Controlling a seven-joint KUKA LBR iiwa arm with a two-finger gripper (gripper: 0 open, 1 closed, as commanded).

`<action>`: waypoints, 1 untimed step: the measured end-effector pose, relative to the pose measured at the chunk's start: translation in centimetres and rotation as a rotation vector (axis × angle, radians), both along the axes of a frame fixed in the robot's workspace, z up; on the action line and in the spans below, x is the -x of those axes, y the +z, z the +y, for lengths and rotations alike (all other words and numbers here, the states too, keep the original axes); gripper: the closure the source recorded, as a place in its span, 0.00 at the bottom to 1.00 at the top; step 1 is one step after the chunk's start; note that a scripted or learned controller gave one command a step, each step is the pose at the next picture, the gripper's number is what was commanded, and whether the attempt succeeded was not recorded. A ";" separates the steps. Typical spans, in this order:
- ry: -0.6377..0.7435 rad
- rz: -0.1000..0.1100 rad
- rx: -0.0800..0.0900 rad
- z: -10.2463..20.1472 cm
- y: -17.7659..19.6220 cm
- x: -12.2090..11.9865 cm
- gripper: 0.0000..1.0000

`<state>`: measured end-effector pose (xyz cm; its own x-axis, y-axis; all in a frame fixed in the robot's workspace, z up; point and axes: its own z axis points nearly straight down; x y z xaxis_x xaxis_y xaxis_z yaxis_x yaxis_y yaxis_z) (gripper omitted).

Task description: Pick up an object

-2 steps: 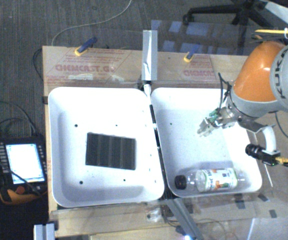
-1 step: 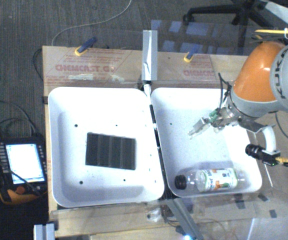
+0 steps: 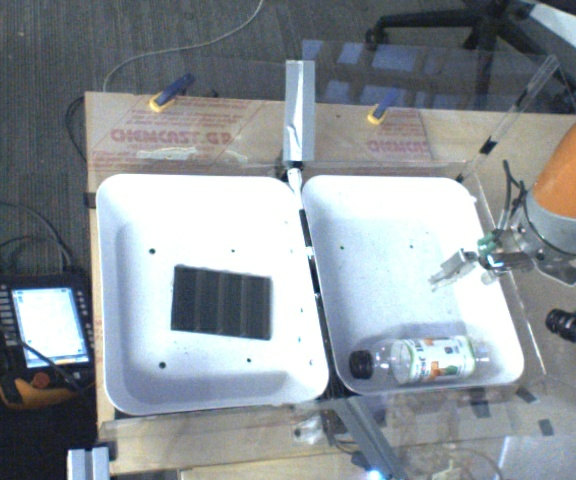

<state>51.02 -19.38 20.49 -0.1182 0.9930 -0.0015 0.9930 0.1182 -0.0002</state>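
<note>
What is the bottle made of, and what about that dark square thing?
The bottle looks like clear, shiny plastic: you can see through it, and it has a dark cap and a paper-like label. The dark square thing looks matte, with ridges across it, maybe rubber or foam; I can't be sure.

The grey arm with its orange band [image 3: 563, 183] is cut off by the picture's right edge, beside the right shallow white plastic bin [image 3: 408, 193]. Its end effector [image 3: 458, 266], over that bin's right side, looks small and blurred. The label print on the clear plastic bottle [image 3: 423, 358] at the bin's front wall is too small to read.
</note>
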 end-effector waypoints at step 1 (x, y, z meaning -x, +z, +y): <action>-0.156 0.000 0.000 -2.3 1.4 2.6 0.00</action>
<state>48.45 -21.66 21.88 0.0379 0.9993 -0.0013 0.9993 -0.0379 -0.0004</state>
